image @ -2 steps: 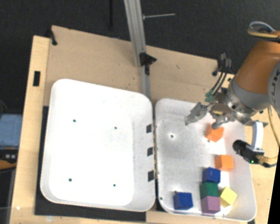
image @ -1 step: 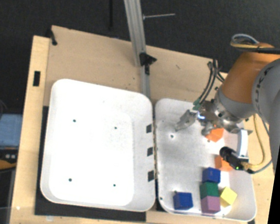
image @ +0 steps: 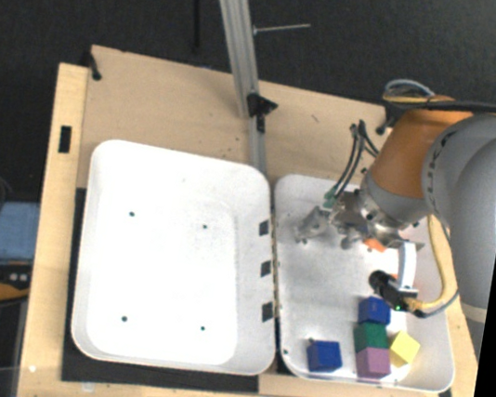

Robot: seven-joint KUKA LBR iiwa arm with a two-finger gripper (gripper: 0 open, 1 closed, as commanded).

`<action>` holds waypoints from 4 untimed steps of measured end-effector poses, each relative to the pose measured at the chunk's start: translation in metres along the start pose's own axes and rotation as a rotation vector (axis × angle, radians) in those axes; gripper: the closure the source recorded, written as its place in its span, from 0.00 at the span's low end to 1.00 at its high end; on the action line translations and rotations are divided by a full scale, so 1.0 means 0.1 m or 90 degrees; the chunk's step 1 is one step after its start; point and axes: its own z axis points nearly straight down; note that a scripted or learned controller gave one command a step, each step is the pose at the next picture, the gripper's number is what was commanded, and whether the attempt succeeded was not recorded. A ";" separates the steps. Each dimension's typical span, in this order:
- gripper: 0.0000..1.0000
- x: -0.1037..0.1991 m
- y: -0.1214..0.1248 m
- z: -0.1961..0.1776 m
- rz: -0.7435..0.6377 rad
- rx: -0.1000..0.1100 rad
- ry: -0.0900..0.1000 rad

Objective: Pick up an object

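While the grey arm with its orange band (image: pixel 404 153) reaches in from the right of the frame, its jaws (image: pixel 330 224) hang over the upper part of the right shallow white bin (image: pixel 310 279); whether they are parted or closed cannot be told. Toward the lower right of that bin lie a blue cube (image: pixel 324 354), a second blue cube (image: pixel 375 311), a green cube (image: pixel 372 336), a purple cube (image: pixel 373 361) and a yellow cube (image: pixel 404 347), the last four clustered closely together. The left white bin (image: pixel 168 255) sits beside it on the light wooden worktop (image: pixel 169 104).
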 end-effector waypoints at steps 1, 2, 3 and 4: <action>1.00 -0.01 0.01 -0.14 0.002 -0.004 0.001; 1.00 -0.03 0.06 -0.79 -0.001 -0.008 0.001; 1.00 -0.03 0.09 -1.44 -0.002 -0.008 0.000; 1.00 -0.03 0.10 -1.52 -0.004 -0.004 0.000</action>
